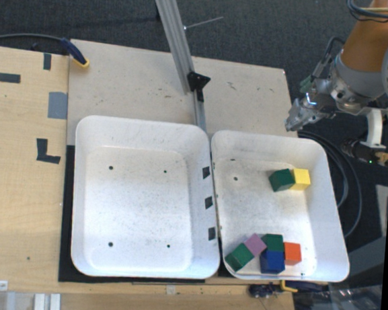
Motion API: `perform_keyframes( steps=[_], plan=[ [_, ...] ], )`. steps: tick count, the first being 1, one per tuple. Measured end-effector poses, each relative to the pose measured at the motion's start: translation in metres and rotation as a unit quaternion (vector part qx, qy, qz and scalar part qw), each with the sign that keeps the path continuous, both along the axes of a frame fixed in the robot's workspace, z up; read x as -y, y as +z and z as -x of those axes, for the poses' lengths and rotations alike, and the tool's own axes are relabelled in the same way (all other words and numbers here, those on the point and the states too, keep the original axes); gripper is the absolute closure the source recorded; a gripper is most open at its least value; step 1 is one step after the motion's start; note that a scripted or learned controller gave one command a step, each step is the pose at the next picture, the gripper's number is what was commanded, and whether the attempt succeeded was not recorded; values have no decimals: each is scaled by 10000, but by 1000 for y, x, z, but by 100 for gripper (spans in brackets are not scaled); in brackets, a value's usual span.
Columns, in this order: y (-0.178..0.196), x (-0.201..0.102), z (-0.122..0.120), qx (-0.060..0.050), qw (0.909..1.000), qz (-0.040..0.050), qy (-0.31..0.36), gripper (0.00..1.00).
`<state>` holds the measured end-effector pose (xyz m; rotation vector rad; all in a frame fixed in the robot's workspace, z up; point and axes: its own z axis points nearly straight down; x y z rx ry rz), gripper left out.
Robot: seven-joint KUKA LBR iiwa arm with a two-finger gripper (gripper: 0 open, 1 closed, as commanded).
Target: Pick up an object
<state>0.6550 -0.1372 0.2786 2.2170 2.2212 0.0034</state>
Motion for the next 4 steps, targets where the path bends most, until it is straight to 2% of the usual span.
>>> perform_keyframes(
  steps=[3,4],
  plan=[
    [-20,-163,65,-35,10000,-13,24,100],
    [-32,-209,71,-36,10000,-7,20,100]
  ],
)
